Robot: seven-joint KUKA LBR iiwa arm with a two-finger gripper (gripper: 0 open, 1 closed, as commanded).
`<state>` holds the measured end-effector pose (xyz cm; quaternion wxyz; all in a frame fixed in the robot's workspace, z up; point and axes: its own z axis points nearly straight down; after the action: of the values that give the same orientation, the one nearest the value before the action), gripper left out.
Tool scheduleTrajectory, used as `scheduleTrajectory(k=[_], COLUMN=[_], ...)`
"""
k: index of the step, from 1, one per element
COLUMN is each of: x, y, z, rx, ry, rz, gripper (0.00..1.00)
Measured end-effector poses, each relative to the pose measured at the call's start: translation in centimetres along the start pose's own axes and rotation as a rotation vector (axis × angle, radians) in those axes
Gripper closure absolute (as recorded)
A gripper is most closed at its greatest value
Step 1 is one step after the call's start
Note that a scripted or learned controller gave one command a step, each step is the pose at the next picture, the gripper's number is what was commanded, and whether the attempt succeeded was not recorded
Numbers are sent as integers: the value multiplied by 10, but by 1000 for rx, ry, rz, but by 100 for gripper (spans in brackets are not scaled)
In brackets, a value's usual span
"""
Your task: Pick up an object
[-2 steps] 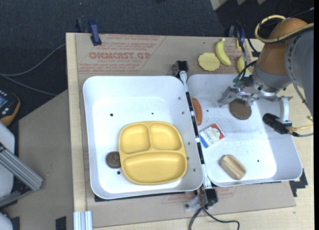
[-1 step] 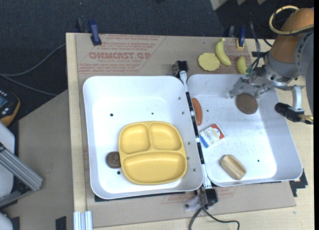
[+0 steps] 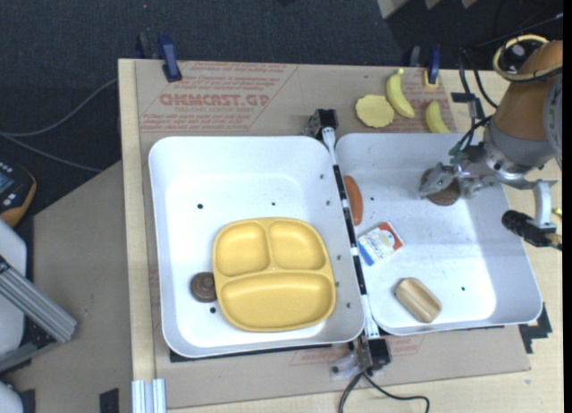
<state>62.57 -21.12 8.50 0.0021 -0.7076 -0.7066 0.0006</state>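
Note:
My gripper is down in the right bin, in its upper middle part, on the end of the grey arm with the orange band. A small brown round object lies right beneath it, partly covered by it. Whether the object is gripped or only under the gripper is unclear. The same bin holds an orange-red oblong piece against its left wall, a small white, red and blue packet, and a tan bread roll near the front.
The left bin carries a yellow divided tray with a brown disc at its left side. Behind the right bin, two yellow bananas and a yellow wafer lie on the bench board. A black clamp sits between the bins.

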Motion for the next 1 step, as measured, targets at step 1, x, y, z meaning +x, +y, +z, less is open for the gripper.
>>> scheduleTrajectory(k=[1], x=[0], y=[40], z=[1], rx=[10], ry=[10], rz=[-3], gripper=[0])
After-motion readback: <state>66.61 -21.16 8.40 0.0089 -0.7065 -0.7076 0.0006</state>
